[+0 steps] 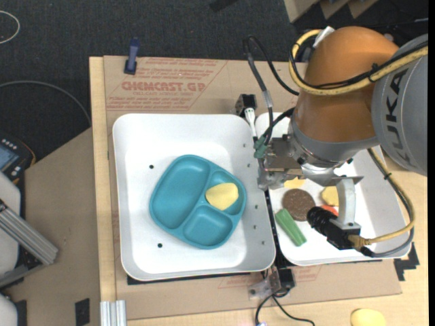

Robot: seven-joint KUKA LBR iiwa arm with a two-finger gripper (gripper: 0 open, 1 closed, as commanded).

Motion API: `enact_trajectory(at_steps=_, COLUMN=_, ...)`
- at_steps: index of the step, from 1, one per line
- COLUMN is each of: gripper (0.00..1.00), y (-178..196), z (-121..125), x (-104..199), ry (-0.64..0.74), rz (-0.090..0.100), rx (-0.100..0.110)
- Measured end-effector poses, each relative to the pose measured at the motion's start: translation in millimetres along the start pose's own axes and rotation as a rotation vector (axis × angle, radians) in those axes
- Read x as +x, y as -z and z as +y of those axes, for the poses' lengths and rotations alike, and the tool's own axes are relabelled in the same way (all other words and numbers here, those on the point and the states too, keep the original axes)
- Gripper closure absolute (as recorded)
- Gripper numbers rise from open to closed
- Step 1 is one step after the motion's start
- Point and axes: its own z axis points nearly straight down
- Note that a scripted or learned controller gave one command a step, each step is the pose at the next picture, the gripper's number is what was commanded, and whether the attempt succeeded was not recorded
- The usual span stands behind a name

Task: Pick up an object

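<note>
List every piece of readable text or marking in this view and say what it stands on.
"CHEMCAST G P": large red print on the brown board behind the bins.
Smaller red lines above and below it: too blurred to read.
"KUKA", partly cut off: pale lettering on the grey arm at the right edge.
</note>
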Motion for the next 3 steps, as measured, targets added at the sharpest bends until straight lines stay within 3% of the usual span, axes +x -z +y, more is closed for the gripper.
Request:
enact_trajectory(at_steps=1, gripper=1.0, y=127.3, z=-1.6, x=28.4, ry=0.009, rz=0.007, rx=-0.031)
enact_trajectory(at_steps=2, gripper=1.0, y=68.2, z=-1.7, x=-1.8, ry=0.0, rz=0.002, rx=-0.011)
enact_trajectory(at_steps=3, gripper=1.0, y=129.6, z=-2.1, x=36.1, ry=0.008, rz=0.005, rx=-0.024)
